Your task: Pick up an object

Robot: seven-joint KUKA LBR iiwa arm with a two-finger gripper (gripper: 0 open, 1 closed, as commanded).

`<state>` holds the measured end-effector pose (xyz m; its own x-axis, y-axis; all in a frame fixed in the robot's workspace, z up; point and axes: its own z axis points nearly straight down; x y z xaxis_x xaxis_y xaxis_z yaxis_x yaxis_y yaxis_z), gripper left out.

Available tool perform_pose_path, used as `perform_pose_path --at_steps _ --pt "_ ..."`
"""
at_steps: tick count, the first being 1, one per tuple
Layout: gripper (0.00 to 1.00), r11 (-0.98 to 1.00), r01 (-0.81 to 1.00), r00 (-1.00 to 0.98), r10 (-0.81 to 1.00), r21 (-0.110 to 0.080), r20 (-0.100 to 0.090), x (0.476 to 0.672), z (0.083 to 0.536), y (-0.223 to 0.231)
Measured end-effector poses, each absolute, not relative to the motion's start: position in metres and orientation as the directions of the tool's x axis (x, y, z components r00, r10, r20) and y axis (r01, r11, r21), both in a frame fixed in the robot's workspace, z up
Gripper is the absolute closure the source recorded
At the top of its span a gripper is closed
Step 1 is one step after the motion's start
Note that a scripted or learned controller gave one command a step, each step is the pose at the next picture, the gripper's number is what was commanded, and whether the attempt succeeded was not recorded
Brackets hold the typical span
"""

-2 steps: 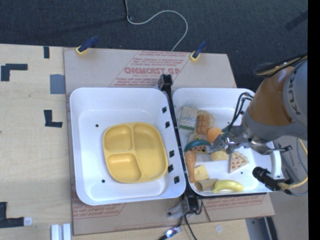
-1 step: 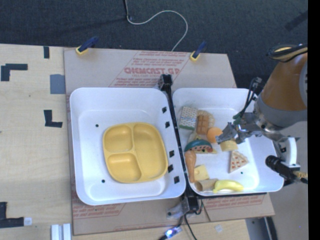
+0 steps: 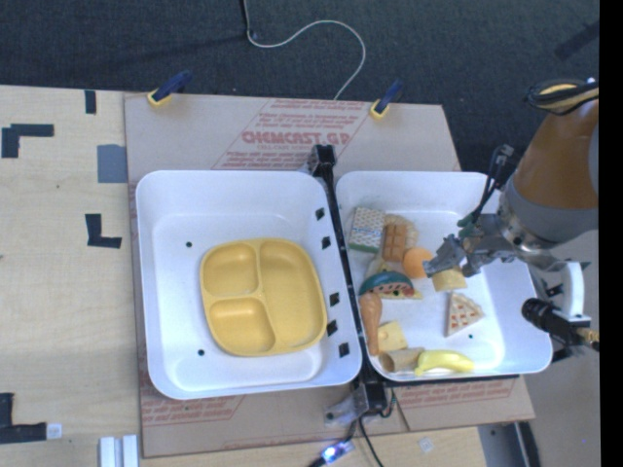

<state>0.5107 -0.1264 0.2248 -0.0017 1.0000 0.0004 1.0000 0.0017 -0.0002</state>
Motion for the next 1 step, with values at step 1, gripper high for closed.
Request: perform_pose_path --at_steps 1 --pt "1.00 0.007 1.000 -0.007 1.000 -0.001 0.002 0.5210 0.2334 -0.0772"
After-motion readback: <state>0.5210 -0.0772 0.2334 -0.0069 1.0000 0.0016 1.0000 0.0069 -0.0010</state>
